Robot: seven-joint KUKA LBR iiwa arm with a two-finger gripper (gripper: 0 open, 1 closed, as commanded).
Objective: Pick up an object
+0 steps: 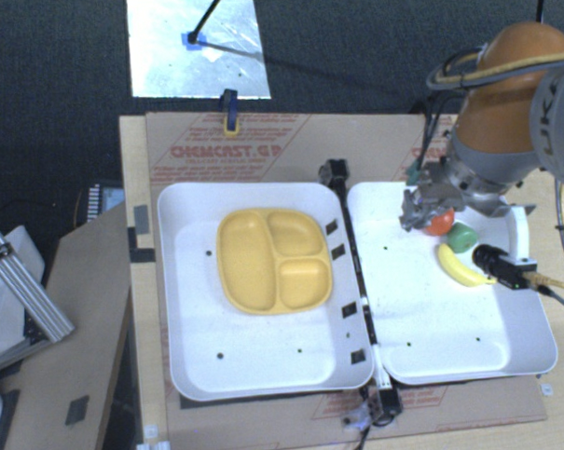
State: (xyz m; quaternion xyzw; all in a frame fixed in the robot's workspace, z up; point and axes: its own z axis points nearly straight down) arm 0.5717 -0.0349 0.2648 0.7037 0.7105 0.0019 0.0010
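- Dark carpet lay all round the desk (pixel 135 179), and a brown cardboard sheet (pixel 260 141) with red print covered the desk top.
- At 12 o'clock beyond the cardboard, a shiny silver sheet (pixel 177 56) lay flat on the carpet.
- Two shallow white bins sat side by side on the cardboard, touching along their inner edges.
- The left bin (pixel 188 307) held a yellow divided plate (pixel 272 260) near its middle, lying flat with three compartments facing up.
- The right bin (pixel 436 339) had its things gathered toward 2 o'clock, with the rest of its floor bare.
- An orange-red piece (pixel 441 225) lay there, and a green piece (pixel 464 237) sat just beside it at its 4 o'clock.
- A banana (pixel 457 266) lay just below the green piece, at roughly its 6 o'clock, curving toward 4 o'clock.
- The arm (pixel 514 97) reached in from 3 o'clock, its orange band high over the right bin's far corner.
- The end effector (pixel 418 213) hung low at the 9 o'clock side of the orange-red piece, close against it.
- Whether the end effector was clenched or released I could not tell from where I stood, and nothing showed clearly held in it.
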